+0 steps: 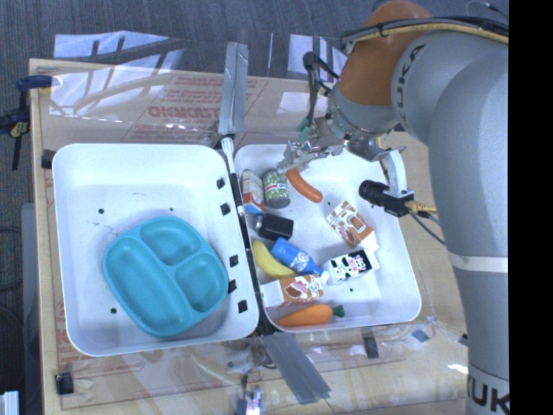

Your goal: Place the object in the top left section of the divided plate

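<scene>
A toy carrot lies along the near edge of the right bin, with a small milk carton, a blue bottle and a banana crowded just behind it, a jumble laid out for picking. In the left bin the turquoise divided plate waits with all three sections bare, so nothing has been delivered yet. Farther back, a sausage and a green can sit just beneath the gripper, which hovers low over the bin's far corner; whether it is parted or closed, or holds anything, cannot be made out from here.
</scene>
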Robot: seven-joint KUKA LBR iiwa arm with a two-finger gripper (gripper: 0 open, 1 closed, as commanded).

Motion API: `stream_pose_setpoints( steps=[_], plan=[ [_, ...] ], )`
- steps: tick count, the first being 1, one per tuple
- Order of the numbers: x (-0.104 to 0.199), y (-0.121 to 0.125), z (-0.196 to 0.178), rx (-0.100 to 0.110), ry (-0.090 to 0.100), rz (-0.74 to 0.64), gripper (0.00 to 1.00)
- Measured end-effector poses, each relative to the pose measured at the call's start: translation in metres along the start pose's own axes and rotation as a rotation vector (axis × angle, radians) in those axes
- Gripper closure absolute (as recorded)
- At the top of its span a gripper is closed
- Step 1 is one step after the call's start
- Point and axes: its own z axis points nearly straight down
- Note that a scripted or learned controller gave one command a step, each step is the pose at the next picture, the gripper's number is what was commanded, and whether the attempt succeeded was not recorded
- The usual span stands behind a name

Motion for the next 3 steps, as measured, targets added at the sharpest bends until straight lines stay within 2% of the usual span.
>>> stream_pose_setpoints(
  steps=[1, 2, 3],
  plan=[
    [0.034, 0.022, 0.013, 0.0, 0.0, -0.406, 1.0],
    [0.126, 0.014, 0.014, 0.001, -0.001, -0.599, 1.0],
    [0.201, -0.001, 0.015, 0.002, 0.0, -0.881, 1.0]
  ],
)
